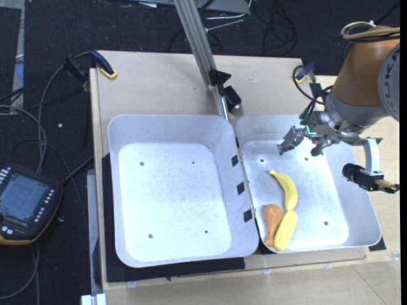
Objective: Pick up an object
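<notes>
A yellow banana (285,188) lies in the middle of the right bin (337,189). Below it a yellow oblong object (285,229) rests against an orange pear-shaped object (273,220) near the bin's front left corner. My gripper (301,143) hangs over the back part of the right bin, above and to the right of the banana. Its two fingers (286,143) stand spread apart with nothing between them.
The left bin (172,189) sits beside the right one. A slanted metal pole (198,37) with a black clamp runs down to the bins' shared back edge. A black part with a cable (359,175) juts from the arm over the right bin's right side.
</notes>
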